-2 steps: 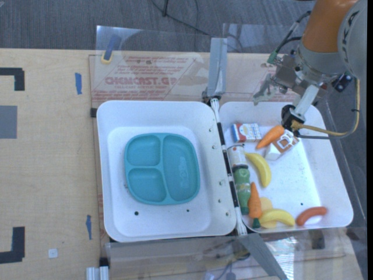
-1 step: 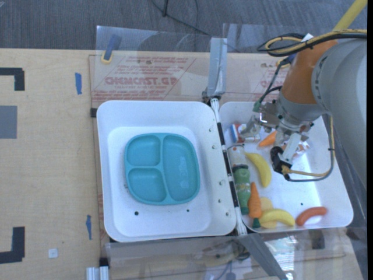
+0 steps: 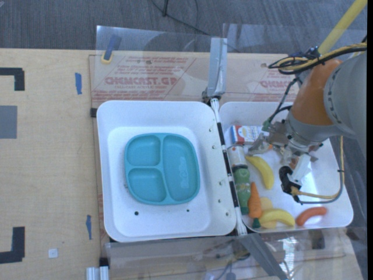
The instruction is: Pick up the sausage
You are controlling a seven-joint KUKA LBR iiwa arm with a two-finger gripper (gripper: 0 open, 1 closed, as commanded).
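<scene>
In the camera view, a pale wooden desk (image 3: 46, 156) is carrying two shallow white plastic bins side by side. The left white bin (image 3: 111, 127) is holding a teal plastic plate with three compartments (image 3: 162, 169), which is lying flat near the bin's middle.

In the right white bin (image 3: 344, 206), the orange-red sausage (image 3: 310, 215) is lying on the bin floor close to the near right corner. It is touching nothing and is sitting well apart from the claw.

The grey arm with the orange band (image 3: 312, 92) is reaching in over this bin's right edge. The claw (image 3: 267, 144) is hanging over the bin's far half, just beside the upper end of a curved yellow banana (image 3: 262, 171). Whether the claw is open or closed cannot be told.

Along the bin's left edge, four things are lying in a row:
- a small red, white and blue carton (image 3: 240, 134)
- a small pale container (image 3: 236, 156)
- a dark green vegetable (image 3: 240, 179)
- an orange carrot (image 3: 254, 197)

A second yellow banana (image 3: 278, 217) is lying by the near edge, between the carrot and the sausage.
</scene>
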